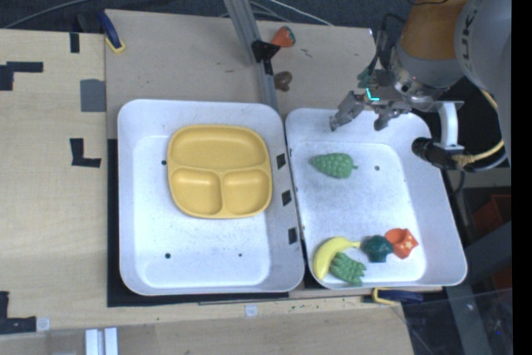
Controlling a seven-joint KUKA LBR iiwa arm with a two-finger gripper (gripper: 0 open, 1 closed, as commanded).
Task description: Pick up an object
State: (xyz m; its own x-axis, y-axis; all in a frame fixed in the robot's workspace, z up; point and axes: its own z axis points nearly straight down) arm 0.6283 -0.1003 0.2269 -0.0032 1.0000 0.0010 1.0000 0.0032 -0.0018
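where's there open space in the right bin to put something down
Right bin: bare floor between the green grapes up top and the toy cluster along the near edge. Crowded there: banana, red pepper and others touching. Gripper hangs over the far rim.

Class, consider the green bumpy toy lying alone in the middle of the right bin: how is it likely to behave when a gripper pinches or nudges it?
The green bumpy toy looks like moulded plastic, so probably stiff and light. Its knobbly, tapering shape may let it slip or twist when pinched. Lying alone on the right bin floor, it would likely slide when nudged.
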